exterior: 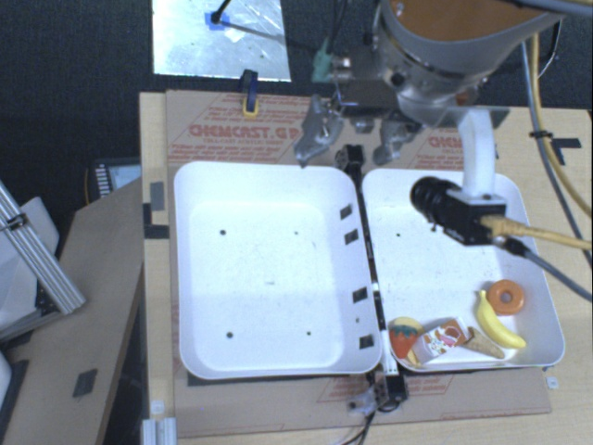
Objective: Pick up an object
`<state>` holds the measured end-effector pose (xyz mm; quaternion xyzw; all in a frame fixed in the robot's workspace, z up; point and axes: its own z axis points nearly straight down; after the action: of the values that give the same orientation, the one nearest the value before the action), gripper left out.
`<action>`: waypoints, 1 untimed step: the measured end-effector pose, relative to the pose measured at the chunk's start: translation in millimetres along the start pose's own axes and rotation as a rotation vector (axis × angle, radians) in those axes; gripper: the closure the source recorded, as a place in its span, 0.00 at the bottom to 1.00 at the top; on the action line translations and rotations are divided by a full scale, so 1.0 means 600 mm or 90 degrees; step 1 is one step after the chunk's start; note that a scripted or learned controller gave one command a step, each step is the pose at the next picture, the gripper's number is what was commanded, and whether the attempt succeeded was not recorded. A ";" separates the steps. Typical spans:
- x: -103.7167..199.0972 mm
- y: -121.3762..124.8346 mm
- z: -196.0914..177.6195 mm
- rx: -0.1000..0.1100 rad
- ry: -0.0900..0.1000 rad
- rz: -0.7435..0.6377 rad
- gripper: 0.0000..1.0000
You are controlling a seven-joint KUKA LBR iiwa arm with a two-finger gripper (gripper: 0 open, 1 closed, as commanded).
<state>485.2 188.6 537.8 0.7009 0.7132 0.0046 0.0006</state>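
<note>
We see a big tan counter (153, 156) with a brown card sheet (232, 130) lying on it. Two white bins sit on the sheet, side by side and touching.

The banana (498, 323) is our marker. It lies in one white bin (417, 267), close to that bin's near outer corner. The other white bin (269, 276) is past the middle wall, well apart from the banana.

The grey arm (445, 26) with its orange band hangs over the far edge of the banana's bin, well apart from the banana. Its claw (343, 154) is above the far end of the wall between the bins, also far from the banana. The claw is spread wide, and nothing is between its two fingers.

The things to pick up all lie around the banana. A red and orange round thing (405, 336) sits in the same near row as the banana, but over by the middle wall. A little picture packet (440, 338) lies between that round thing and the banana. An orange ring (506, 296) sits just beside the banana's far end. A small brown cone (482, 343) lies just beside the banana's near end, next to the packet.
</note>
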 end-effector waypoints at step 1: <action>0.045 0.002 0.005 0.004 -0.002 0.006 0.00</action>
<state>486.1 215.6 534.8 0.7044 0.7098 0.0014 -0.0002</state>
